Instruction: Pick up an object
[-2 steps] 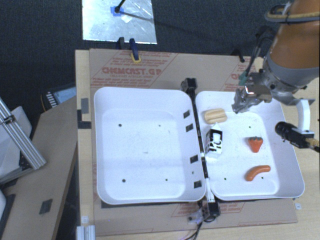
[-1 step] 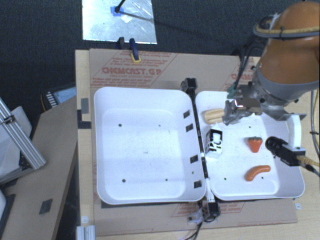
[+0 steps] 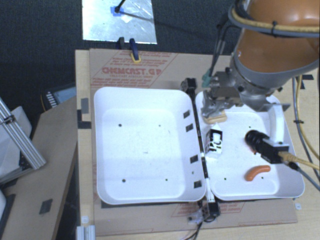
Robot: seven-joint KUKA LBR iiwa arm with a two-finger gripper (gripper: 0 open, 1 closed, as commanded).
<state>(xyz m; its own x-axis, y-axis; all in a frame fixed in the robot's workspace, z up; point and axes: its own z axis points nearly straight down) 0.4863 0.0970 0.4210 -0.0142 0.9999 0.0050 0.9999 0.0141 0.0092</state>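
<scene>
Bin one (image 3: 107, 134), white: left of claw (image 3: 214, 111). Claw: over bin two (image 3: 292, 184); whether clenched or released cannot be told. Tan block (image 3: 216, 118): touching claw tip. Black-and-white piece (image 3: 215, 142): just below claw. Orange piece (image 3: 257, 172): lower right, apart.

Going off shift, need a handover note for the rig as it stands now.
Gripper: low over the right white bin, at its far left corner, directly above a pale tan flat block; whether it grips the block cannot be told.
Same bin: small black-and-white box, orange sausage-shaped piece.
Done: positioned at the block.
Left: secure an object and lift it clear.
</scene>
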